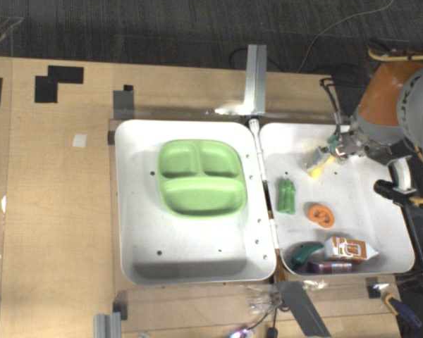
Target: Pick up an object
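Gripper [336,146] sat low at the back of the right bin [388,263], tips against a yellow item [316,165], prob. going for a grab. Couldn't tell its opening or any hold. Green bottle [287,196] and orange ring [321,215] lay nearer the bin's front.

A single fixed camera looked down at a slant from above the desk [49,210], far enough back to take in both white bins [137,189] side by side. Beyond the bins lay dark floor, and the arm [398,108] entered right of them.
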Controlling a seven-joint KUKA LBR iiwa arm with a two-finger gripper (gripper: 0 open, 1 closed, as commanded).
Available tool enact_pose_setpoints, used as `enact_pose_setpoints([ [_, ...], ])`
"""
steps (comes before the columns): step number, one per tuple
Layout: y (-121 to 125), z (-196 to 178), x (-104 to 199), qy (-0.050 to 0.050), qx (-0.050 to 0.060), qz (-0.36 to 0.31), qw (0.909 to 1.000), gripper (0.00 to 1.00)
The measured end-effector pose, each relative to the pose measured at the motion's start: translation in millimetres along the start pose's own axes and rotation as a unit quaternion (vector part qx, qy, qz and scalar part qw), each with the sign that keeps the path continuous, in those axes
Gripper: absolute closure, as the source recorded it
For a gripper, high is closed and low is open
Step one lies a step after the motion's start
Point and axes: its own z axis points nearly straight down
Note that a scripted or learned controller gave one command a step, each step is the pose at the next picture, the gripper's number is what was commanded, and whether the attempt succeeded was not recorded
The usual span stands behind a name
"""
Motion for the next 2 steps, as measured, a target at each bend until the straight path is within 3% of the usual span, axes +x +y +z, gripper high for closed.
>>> enact_pose_setpoints([
  [1,15.5,-0.6,45.3,-0.001,0.001,-0.043,0.9991,0.00],
  [2,14.1,-8.8,47.7,0.005,0.008,-0.044,0.9990,1.00],
])
